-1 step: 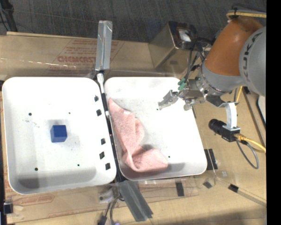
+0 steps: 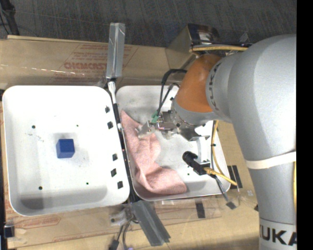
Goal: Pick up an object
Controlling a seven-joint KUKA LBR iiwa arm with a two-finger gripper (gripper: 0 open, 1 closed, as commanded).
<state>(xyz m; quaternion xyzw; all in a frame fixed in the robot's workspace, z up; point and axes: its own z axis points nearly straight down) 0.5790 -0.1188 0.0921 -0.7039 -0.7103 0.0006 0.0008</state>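
Reaching into the right bin (image 2: 146, 95), the gripper (image 2: 144, 129) touches a pink cloth (image 2: 148, 160); finger state unclear; blue cube (image 2: 65, 148) left.

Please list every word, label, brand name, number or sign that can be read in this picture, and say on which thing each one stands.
"KUKA", cut off at the picture's lower edge: dark letters on the base of the large grey robot arm.
Red printed lettering on the flat brown cardboard sheet behind the bins: appears upside down, too blurred to read.
Label on the small brown box behind the arm: too small to read.
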